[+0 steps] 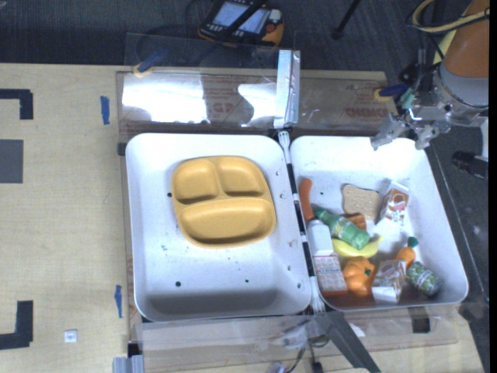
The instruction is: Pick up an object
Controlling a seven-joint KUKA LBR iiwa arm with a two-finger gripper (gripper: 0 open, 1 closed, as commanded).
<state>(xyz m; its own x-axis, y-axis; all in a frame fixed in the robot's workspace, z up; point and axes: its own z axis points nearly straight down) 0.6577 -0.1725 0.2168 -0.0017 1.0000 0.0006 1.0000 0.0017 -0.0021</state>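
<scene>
Two shallow white bins sit side by side on a wooden bench, seen from above. Nearest the camera in the right bin (446,231), a heap of toy groceries crowds the near half: a small green bottle (423,278) at the near right, an orange fruit (357,274) and a red-and-white carton (328,273) beside it, then a yellow banana (356,246) lying across a second green bottle (338,224). Just beyond them a slice of brown bread (360,201) lies flat, with a small white-and-red box (395,206) to its right and an orange carrot (305,196) along the bin's left wall. The left bin (147,263) holds a yellow divided plate (224,200), three compartments up. Farther off, the gripper (404,130) hangs above the right bin's far right corner, its fingers spread and holding nothing, well apart from the groceries. A handheld controller (237,18) lies on the floor beyond the bench.
</scene>
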